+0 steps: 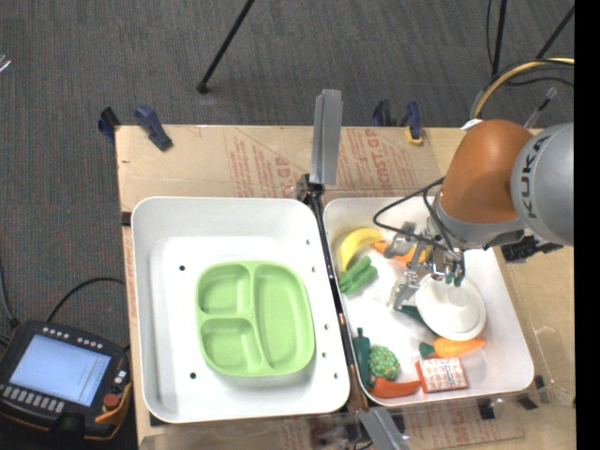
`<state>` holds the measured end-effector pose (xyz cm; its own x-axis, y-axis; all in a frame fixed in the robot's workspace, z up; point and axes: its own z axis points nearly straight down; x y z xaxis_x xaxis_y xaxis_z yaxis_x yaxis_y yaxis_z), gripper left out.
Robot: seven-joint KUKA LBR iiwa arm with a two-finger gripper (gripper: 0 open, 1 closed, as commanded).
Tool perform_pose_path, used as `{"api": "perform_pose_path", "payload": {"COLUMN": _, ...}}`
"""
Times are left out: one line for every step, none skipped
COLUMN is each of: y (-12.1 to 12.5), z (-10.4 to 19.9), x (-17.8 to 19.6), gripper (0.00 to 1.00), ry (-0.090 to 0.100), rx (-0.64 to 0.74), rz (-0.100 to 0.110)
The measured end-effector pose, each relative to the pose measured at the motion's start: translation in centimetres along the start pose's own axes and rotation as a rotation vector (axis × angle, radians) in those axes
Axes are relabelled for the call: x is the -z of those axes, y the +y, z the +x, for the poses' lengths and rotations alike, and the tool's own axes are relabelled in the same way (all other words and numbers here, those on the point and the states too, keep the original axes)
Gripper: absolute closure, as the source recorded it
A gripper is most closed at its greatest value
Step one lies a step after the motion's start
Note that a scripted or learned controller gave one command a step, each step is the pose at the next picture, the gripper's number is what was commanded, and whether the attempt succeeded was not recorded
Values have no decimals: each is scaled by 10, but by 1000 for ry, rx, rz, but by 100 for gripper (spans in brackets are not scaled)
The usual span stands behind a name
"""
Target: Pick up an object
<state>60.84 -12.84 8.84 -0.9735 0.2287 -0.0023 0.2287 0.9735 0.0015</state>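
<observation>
Arm (506, 181) seen over R bin (518, 345). Gripper (410, 293) low in bin, just left of white cup (454, 309); grip state can't be told, no obj seen held. Banana (356, 243), green veg (357, 275), broccoli (382, 361), carrot (459, 346) lie around. Green tray (254, 319) in L bin (150, 251).

Floor: dark grey ribbed carpet (112, 54) on all visible sides. Two thin black stand legs (230, 36) cross it at the top, one left of centre and one near the right. The counter is topped with a brown cardboard sheet printed in red (234, 157), fastened at its far edge with blue clamps (152, 125). A handheld control pendant with a lit screen (61, 375) lies on the carpet at lower left, black cable attached.
</observation>
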Motion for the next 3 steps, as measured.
{"api": "perform_pose_path", "payload": {"y": -27, "z": 45, "x": -1, "gripper": 0, "ry": 3, "rx": -27, "rz": 1}}
{"api": "perform_pose_path", "payload": {"y": 43, "z": 18, "x": -1, "gripper": 0, "ry": 2, "rx": -92, "rz": -2}}
{"api": "perform_pose_path", "payload": {"y": 43, "z": 17, "x": 10, "gripper": 100, "ry": 0, "rx": -89, "rz": -1}}
